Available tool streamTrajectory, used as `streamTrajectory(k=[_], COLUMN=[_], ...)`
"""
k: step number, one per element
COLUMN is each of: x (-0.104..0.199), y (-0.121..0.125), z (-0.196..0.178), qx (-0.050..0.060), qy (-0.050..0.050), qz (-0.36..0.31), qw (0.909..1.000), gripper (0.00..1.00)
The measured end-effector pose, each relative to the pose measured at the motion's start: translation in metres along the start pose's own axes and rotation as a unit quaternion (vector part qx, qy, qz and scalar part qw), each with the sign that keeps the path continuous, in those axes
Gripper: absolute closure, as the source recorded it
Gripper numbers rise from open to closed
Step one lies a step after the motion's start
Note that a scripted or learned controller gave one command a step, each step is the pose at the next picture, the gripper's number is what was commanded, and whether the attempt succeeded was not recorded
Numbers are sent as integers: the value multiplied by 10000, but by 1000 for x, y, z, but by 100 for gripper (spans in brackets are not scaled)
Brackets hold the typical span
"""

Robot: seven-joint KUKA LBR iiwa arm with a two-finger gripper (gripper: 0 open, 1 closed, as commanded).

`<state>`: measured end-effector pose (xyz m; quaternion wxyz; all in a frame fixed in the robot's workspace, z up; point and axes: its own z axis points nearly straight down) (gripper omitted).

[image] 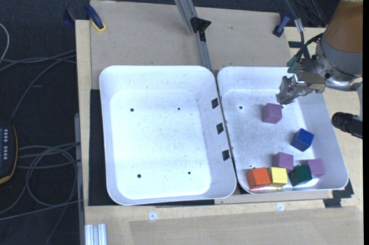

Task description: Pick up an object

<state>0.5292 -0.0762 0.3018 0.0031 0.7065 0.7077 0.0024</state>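
1. The right bin [230, 123] sits on the bench [144, 30], with the left bin [109, 123] touching its left wall.
2. In the right bin, one cube [271, 113] lies toward the rear, near the middle.
3. The gripper [286, 94] hangs just behind and right of that cube, apart from it.
4. A second cube [302, 139] lies nearer the bin's front, to the right.
5. A cluster of five cubes [282, 172] crowds the bin's front wall, several touching.

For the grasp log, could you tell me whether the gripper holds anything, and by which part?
Nothing is held. The gripper hangs just above and to the right of the purple block, which lies on the floor of the right bin.
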Motion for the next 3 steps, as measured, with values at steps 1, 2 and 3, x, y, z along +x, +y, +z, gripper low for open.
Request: streamTrajectory(k=[1, 2, 3], x=[53, 92, 135], y=[32, 66, 91], z=[17, 34, 54], qx=[29, 31, 34], qy=[13, 8, 9], qz=[-23, -17, -16], qw=[10000, 10000, 10000], gripper=[100, 100, 100])
